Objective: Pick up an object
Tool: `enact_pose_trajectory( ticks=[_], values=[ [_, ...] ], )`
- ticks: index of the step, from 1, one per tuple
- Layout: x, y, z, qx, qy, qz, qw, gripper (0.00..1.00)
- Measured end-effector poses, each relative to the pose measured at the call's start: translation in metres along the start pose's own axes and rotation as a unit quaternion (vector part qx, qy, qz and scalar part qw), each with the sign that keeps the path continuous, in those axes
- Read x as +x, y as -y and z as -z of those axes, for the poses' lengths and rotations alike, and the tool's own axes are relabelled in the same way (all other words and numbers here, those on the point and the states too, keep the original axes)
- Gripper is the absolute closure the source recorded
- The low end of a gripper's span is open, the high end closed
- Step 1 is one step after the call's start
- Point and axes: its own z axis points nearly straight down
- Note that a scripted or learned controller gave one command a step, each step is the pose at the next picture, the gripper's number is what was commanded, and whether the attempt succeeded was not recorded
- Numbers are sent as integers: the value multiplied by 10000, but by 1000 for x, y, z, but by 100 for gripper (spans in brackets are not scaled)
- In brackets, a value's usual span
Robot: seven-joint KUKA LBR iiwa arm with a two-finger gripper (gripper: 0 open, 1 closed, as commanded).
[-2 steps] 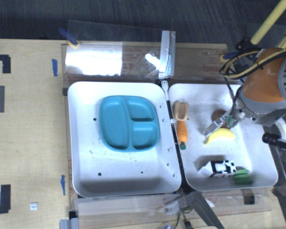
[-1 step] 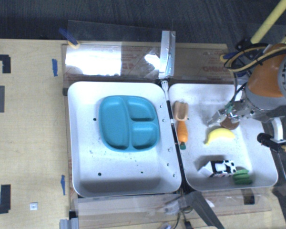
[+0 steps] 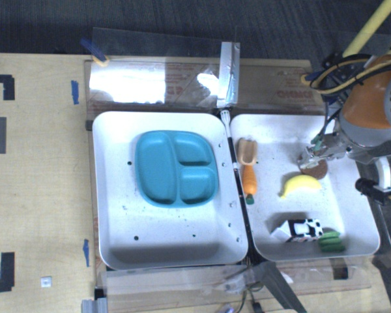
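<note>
- Camera view: the step in hand looks like the reach-down; the hand (image 3: 315, 156) sits low in the right bin (image 3: 362, 237), near its far right corner, over a brown round thing (image 3: 316, 170).
- Whether the hand is spread or pressed together I cannot tell; nothing shows pinched in it.
- The banana (image 3: 300, 185) lies just beside the brown thing, toward the bin's near side. The carrot (image 3: 249, 181) and a tan block (image 3: 247, 150) lie along the bin's left wall. A black-and-white toy (image 3: 304, 229) and a green piece (image 3: 330, 242) lie by the near wall.
- Left bin (image 3: 111, 194): a blue tray (image 3: 176, 167) in its middle.
- Next move, as I judge it: settle on the brown thing, pinch, then lift straight up, clear of the banana.
- The arm (image 3: 371, 109) comes in over the counter's right edge, wrist bent down and leftward, orange band above.
</note>
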Motion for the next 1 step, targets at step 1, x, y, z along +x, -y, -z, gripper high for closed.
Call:
enact_pose_trajectory(
  ticks=[1],
  values=[
    [0, 1, -1, 12, -5, -3, 10000, 0]
  ],
)
